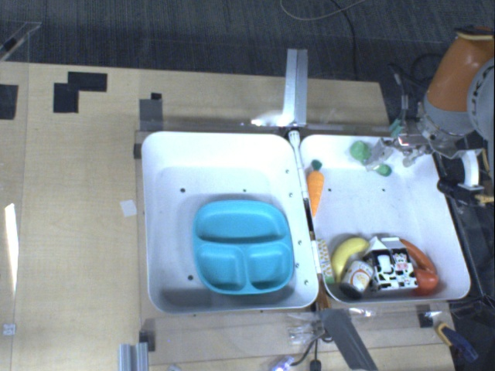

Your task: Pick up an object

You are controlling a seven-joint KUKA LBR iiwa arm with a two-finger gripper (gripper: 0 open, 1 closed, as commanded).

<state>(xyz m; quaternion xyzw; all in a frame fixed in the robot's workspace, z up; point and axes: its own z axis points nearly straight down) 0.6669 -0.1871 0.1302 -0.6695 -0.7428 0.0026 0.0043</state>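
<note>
From above, your hand (pixel 387 154) sits at one o'clock in the right bin (pixel 456 242), touching the green toy (pixel 361 151); you cannot tell its grip. Carrot (pixel 315 188) lies at ten, banana (pixel 346 255) at six.

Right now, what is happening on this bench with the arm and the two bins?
A grey arm with an orange band reaches in from the right, and its tool is low at the far side of the right bin, close to a small green object. Whether it grips anything cannot be seen. A carrot lies by the divider, and a banana sits with other items at the near edge. The left bin holds a blue divided tray.
</note>
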